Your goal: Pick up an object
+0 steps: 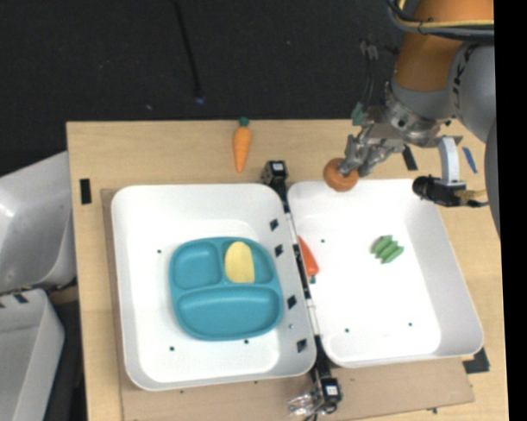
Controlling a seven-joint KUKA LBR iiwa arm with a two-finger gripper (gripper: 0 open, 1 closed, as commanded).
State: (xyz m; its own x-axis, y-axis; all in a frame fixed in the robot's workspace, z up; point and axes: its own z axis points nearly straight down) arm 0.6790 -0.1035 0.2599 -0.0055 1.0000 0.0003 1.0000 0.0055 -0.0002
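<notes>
Blue tray (217, 315) — pincer (358, 161) grips brown ball (339, 176).

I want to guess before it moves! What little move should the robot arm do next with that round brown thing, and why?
Probably a short lift straight up. The gripper sits at the far rim of the right-hand white bin, and the round brown-orange object seems to be at its fingertips, though a firm hold is hard to confirm. A small rise would show whether the object comes along.
</notes>
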